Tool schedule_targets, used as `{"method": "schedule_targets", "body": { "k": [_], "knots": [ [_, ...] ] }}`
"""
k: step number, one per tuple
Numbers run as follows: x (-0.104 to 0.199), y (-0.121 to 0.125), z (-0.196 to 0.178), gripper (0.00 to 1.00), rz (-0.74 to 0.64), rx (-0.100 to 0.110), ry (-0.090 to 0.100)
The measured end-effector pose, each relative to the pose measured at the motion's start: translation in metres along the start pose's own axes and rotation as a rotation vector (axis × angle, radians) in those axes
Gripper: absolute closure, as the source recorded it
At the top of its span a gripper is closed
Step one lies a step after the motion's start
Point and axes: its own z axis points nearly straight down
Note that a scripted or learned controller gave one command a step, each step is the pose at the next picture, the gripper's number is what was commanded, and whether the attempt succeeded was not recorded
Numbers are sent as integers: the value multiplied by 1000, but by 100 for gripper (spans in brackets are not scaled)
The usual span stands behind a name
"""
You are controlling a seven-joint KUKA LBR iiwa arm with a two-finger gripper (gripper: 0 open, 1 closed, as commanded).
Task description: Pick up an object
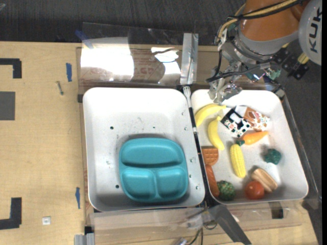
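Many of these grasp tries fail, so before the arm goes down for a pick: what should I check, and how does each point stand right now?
1. Gripper over the right bin: ok, at its far left corner.
2. Something graspable beneath: ok, the banana lies just below it.
3. Nothing held already: cannot tell, wrist and cables hide it.
4. Room around the target: not ok, the black-and-white box touches the banana, and the corn is close.
5. Left bin's teal tray out of the path: ok.
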Motion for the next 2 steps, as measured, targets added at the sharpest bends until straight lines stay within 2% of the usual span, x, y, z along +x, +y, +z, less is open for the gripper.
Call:
{"method": "schedule_targets", "body": {
  "k": [1,2],
  "knots": [
    [-25,29,-16,100,-185,6,-7],
    [-20,22,-28,100,-396,7,-7]
  ]
}}
